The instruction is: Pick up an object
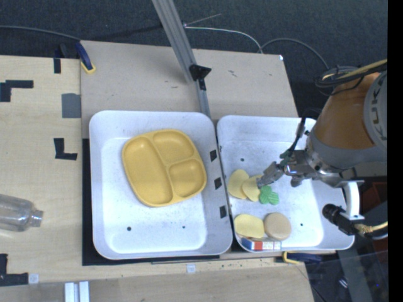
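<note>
The right bin (252,134) holds several small items: two pale yellow chips (242,184), a green toy piece (269,197), a yellow slice (248,225), a tan round biscuit (277,225) and a red-and-white strip (261,245) at the front wall. My gripper (264,181) reaches in from the right, low over the bin, its tip right at the green piece and the yellow chips. No item is visibly held between its fingers.
The left bin (107,187) carries a yellow divided plate (164,167). A metal pole (176,30) slants down to the bins' junction. A clear plastic bottle (17,214) lies on the bench at the far left.
</note>
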Robot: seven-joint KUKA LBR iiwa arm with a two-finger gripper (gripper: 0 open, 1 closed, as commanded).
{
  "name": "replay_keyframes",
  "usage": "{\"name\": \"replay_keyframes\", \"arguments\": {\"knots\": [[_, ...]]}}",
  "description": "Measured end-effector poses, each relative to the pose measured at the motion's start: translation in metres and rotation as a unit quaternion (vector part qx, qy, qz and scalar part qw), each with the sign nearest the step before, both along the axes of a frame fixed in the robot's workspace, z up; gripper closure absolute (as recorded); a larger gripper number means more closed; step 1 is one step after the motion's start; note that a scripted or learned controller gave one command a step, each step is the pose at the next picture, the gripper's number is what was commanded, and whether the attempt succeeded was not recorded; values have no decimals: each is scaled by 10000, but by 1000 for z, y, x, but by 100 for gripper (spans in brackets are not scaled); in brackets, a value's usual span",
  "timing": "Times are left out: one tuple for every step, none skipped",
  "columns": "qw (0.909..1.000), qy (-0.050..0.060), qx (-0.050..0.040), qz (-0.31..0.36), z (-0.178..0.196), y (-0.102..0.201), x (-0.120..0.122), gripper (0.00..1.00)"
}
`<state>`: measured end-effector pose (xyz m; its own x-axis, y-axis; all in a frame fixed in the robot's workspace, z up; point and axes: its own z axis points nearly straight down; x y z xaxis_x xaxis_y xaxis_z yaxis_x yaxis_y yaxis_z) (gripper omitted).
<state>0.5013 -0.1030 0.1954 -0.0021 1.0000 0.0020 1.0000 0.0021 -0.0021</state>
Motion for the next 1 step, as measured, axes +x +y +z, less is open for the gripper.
{"name": "replay_keyframes", "arguments": {"knots": [[10000, 5, 10, 9, 9, 1, 0, 100]]}}
